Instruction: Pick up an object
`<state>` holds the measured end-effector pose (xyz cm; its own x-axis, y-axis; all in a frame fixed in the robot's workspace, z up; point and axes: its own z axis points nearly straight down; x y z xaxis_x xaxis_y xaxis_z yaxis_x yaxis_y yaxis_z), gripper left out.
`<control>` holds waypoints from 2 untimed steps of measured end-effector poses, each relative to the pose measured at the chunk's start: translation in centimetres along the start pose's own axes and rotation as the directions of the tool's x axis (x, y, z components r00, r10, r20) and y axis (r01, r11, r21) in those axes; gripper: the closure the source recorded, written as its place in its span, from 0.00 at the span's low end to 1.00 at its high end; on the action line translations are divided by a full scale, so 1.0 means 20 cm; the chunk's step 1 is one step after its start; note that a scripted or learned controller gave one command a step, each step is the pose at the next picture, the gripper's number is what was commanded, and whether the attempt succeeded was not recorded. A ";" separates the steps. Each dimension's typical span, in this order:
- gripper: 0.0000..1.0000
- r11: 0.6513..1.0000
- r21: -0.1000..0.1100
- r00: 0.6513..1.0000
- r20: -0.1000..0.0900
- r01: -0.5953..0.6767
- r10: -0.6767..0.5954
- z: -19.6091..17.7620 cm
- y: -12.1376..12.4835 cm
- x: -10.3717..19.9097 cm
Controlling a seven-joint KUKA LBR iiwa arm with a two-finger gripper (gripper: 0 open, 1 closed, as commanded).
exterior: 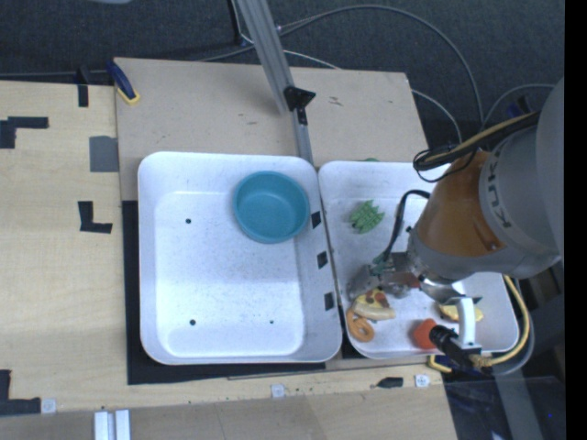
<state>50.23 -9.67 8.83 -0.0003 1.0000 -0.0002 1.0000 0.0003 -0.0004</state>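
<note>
The right bin (341, 246) holds a small green leafy toy (366, 215) near its back and a cluster of yellow, orange and red toy food pieces (371, 309) near its front. An orange-red piece (423, 334) lies further right at the front. My gripper (383, 278) reaches down into the right bin just above the yellow and orange cluster, under the arm's orange band (459, 214). A blue bowl (271, 206) stands upright in the back right of the left bin (183, 319).
The arm's grey body covers the right side of the right bin. A grey pole (275, 53) slants down to the divide between the bins. Black cables loop behind the right bin. A yellow piece (451, 312) peeks out beneath the wrist.
</note>
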 end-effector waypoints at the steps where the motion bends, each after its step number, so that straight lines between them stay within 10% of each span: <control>1: 1.00 1.000 -0.003 1.000 0.001 -0.001 0.001 -0.06 0.00 0.00; 2: 1.00 1.000 -0.004 1.000 0.000 0.001 -0.001 -0.36 -0.02 0.02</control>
<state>49.91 -9.30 16.02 -0.0009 1.0000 -0.0002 1.0000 0.0009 0.0038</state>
